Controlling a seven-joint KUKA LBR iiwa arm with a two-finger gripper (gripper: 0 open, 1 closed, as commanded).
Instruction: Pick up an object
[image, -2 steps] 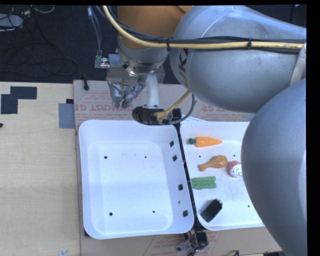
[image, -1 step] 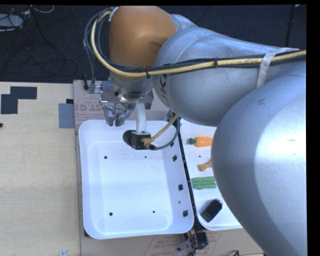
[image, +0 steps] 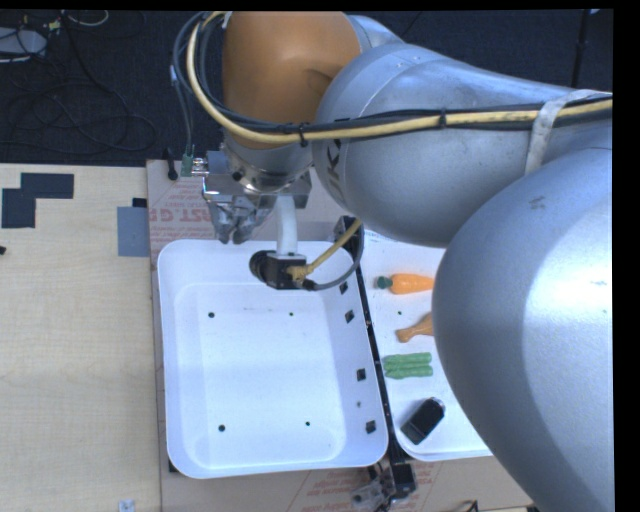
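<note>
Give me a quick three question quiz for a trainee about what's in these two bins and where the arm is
1. True or false: the toy carrot lies in the right bin.
2. Multiple choice: which item sits nearest the front edge of the right bin? A) the green bean-like piece B) the black block C) the toy carrot
3. Fill in: the hand hovers over the far rim of the ____ bin.

Key: 1 true; 2 B; 3 left
</note>
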